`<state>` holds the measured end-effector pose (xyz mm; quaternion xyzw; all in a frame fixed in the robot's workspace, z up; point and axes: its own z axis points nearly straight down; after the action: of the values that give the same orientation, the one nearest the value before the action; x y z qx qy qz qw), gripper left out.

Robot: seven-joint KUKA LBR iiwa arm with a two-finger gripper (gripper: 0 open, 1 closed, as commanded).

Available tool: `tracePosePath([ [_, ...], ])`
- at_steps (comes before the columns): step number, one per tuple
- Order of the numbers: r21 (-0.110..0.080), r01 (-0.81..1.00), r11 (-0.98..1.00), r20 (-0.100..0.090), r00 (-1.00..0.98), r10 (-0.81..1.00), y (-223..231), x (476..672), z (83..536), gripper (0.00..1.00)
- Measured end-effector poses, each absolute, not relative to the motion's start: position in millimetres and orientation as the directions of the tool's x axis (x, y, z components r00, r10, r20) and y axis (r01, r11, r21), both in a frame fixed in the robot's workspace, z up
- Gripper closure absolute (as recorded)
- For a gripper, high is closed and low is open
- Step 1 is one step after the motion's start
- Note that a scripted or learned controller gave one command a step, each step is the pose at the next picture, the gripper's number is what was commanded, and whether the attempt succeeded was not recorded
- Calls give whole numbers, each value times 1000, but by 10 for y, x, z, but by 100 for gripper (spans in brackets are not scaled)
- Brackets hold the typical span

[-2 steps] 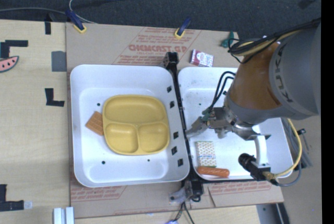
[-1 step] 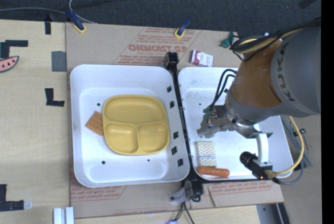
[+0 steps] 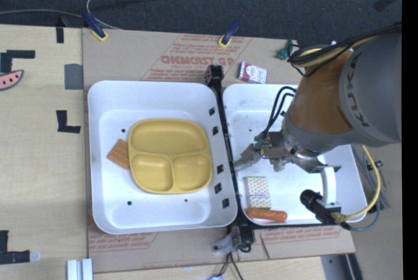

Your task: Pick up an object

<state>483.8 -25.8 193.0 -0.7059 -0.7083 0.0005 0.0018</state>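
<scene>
In the right bin [image 3: 251, 109], my gripper [image 3: 250, 153] hangs low near the bin's left wall, with the grey and orange arm [image 3: 333, 102] covering most of the bin behind it. Just below the gripper, a small patterned packet [image 3: 258, 192] lies flat on the bin floor. Below that, an orange-red sausage-shaped piece [image 3: 266, 214] rests along the front wall. Neither one touches the gripper. The left bin [image 3: 111, 102] holds a yellow divided plate [image 3: 171, 155], with a brown flat piece [image 3: 119, 154] sticking out from under the plate's left edge.
A black divider with clips [image 3: 221, 141] runs between the bins. On the cardboard behind the right bin lies a small red and white packet [image 3: 251, 72]. Yellow clamps [image 3: 228, 37] hold the cardboard's far edge. Cables [image 3: 366, 200] loop at the right bin's right side.
</scene>
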Motion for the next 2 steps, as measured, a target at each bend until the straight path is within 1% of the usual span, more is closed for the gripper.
tracePosePath([
  [1, -3, 1000, 1, 0, -1, 1000, -292, 4832, 1837, 0],
  [2, -4, 1000, -1, 0, 1, 1000, -983, 4825, 1151, 0],
])
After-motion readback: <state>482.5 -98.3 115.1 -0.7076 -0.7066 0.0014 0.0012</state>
